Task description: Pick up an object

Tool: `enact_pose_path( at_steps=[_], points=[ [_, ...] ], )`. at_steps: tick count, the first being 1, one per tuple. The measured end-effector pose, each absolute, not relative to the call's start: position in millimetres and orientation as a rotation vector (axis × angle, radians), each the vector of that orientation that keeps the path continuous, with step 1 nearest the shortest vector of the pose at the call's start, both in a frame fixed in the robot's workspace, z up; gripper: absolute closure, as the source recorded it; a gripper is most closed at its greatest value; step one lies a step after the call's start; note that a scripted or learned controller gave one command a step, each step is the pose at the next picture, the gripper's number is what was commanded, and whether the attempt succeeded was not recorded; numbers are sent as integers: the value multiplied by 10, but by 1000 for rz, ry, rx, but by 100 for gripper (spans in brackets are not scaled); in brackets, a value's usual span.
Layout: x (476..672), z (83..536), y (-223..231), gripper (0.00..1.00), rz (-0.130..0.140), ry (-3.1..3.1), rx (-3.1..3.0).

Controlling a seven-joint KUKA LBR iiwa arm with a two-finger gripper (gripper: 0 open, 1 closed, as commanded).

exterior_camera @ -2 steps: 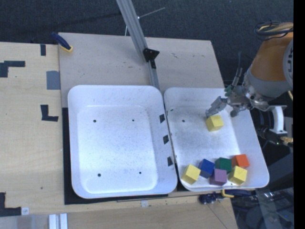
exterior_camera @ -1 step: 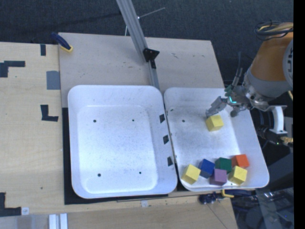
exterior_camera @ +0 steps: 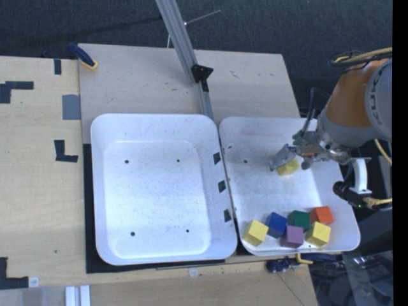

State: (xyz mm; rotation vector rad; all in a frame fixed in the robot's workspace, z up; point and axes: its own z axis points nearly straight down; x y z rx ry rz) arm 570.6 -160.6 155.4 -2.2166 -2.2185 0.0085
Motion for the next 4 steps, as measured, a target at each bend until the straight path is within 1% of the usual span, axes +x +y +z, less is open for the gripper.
enact_pose_path(
  at_steps=[1, 2, 3, 4],
  points=[
    [5685, 903, -1594, 0, 9, -2218, -2215],
    [5680, 915, -1589, 0, 3, -2221, -2219],
    [5681, 1013, -1585, 100, 2, -2222, -2217],
    [5629, 1614, -1625, 100, -3, -2225, -2224]
  ],
)
